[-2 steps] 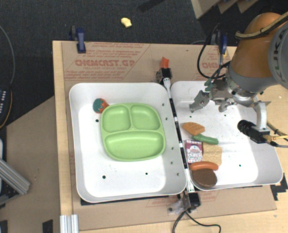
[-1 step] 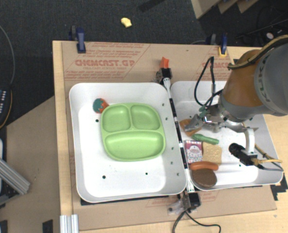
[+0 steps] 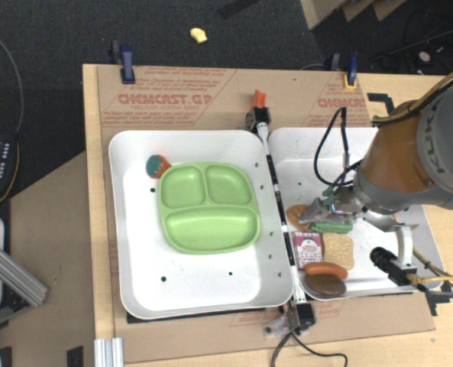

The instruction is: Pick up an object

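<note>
Dark carpet surrounds a cardboard-topped bench that carries two shallow white bins side by side.

Nearest me, at the bottom edge of the right bin, a small heap of play food sits at about 7 o'clock within that bin: a dark brown round piece lowest, a red sausage-shaped piece touching it just above, then a tan cracker-like square and a small pink carton side by side. An orange-brown piece lies just beyond them, hard against the bin's left wall.

Over that heap hangs the arm, coming in from 3 o'clock, its orange band and grey wrist bent down toward the bin's left half. The gripper sits low over the food, close above the cracker and beside the orange-brown piece; something green shows at its tip, but I cannot tell how far the fingers are apart or whether anything is between them. Black cable loops from the wrist toward 12 o'clock.

Across the divider, the left bin holds a green divided plate at its centre. A small red and teal ball touches the plate's rim at 10 o'clock.

Farther off, blue clamps grip the bench's back edge, and a yellow scrap lies on the carpet.
</note>
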`<state>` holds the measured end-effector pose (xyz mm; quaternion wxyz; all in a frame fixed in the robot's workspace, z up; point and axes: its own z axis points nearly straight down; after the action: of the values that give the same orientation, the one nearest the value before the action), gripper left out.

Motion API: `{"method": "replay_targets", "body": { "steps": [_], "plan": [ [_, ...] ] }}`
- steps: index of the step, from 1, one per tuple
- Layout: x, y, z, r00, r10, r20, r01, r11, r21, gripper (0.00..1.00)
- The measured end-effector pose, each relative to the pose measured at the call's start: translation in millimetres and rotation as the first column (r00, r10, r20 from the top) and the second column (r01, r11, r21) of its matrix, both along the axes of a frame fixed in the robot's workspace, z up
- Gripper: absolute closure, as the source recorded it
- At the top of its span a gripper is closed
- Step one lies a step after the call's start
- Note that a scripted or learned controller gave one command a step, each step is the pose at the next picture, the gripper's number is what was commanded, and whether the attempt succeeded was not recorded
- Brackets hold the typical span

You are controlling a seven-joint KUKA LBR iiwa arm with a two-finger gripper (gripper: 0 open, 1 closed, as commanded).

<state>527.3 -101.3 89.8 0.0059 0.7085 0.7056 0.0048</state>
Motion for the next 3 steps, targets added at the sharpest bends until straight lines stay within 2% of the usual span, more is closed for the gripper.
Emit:
{"method": "replay_targets", "body": {
  "steps": [1,2,3],
  "plan": [
    [44,-112,13,1.000,-0.003,-0.007,0.003,1.000,-0.007,0.00],
    [-7,-25,-7,1.000,0.009,-0.021,-0.009,1.000,0.007,0.00],
    [-4,-30,5,1.000,0.004,-0.011,-0.004,1.000,0.000,1.00]
  ]
}}
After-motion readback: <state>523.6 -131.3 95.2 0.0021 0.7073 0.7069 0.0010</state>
